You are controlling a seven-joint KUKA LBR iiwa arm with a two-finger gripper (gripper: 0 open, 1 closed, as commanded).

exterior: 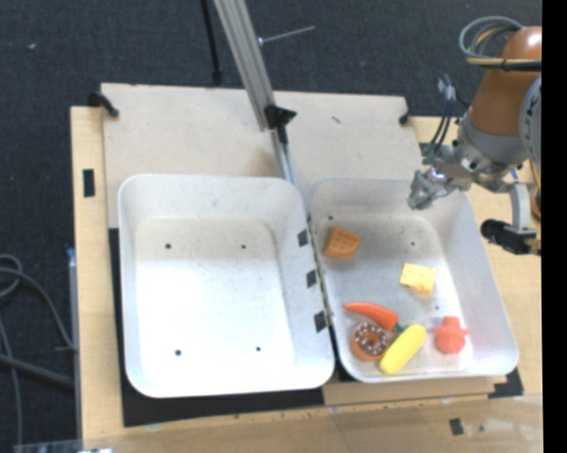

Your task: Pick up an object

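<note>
So my claw (423, 194) is hanging over the far right corner of the right bin (481, 253), right around the rim, with my grey arm and its orange band (505, 88) coming in from the right side. Honestly can't tell how the claw is set from this angle, it's just a small grey blob up there, and I see nothing in it. All the stuff to grab is in that right bin. There's a tan-orange waffle-looking piece (341, 243) near the left wall toward the far end, kind of square with a ridged face. A pale yellow cheese wedge (417, 278) sits about mid-bin, well apart from my claw. Down at the near end it gets crowded: an orange carrot (371, 313) lying sideways with a bit of green at its right tip, a brown donut (366, 340) with speckled topping just under it, a yellow corn cob or banana thing (403, 347) tilted and touching the donut, and a small red-orange lump (450, 336) just to the right of that. The left bin (208, 281) is next door, the two bins touching along the middle.
</note>
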